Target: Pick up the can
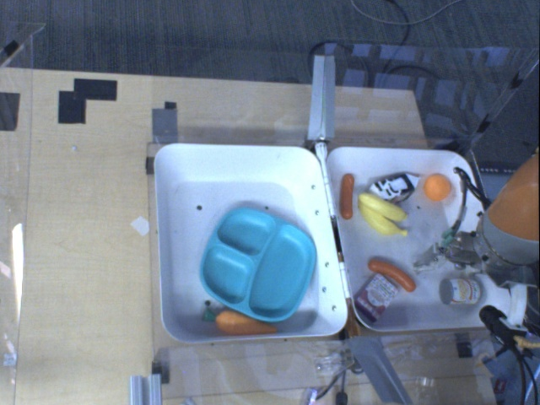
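Carrot (245,323): laid at the near wall of the left bin (181,226), at about 6 o'clock, just beside the tray's near edge.
Divided tray (259,263): blue, three compartments, set tilted in the near half of the left bin.
Dark packet (376,297): seen at 7 o'clock in the right bin (405,321), a pale label on it; the writing is too small to be read.
Can (461,290): found on its side at about 4 o'clock in the right bin, near the right wall; its pale label is blurred and no brand can be made out.
Gripper (442,254): placed just beyond the can, low over the bin floor; whether it is released or clenched cannot be told, and nothing is seen held in it.
Near sausage (392,274): laid between the packet and the gripper.
Bananas (382,213): yellow, at the bin's middle.
Far sausage (347,196): set lengthwise by the left wall, at 10 o'clock.
Black-and-white item (395,185): patterned, just beyond the bananas; no lettering is readable.
Orange (436,187): placed at 1 o'clock, near the far wall.
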Robot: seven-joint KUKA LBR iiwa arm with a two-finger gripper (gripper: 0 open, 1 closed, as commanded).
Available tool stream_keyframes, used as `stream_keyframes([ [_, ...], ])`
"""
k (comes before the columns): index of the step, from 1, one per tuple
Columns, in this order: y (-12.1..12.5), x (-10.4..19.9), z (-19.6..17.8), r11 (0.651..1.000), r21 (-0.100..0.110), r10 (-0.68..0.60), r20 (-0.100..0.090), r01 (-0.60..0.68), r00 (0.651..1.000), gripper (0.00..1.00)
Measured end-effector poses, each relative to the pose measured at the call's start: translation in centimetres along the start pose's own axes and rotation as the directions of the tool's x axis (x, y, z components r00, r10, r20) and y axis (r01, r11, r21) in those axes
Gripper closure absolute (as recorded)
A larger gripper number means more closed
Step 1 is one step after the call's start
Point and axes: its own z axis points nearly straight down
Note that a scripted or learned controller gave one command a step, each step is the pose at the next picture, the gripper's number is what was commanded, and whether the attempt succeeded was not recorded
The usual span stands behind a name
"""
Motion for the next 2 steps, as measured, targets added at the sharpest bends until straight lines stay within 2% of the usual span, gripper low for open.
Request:
stream_keyframes([
  [1,3.2,3.5,-4.7,0.962,0.006,0.273,0.004,-0.273,0.962,0.00],
  [2,-1.5,6.2,-4.8,0.893,0.009,0.450,0.006,-0.450,0.893,0.00],
])
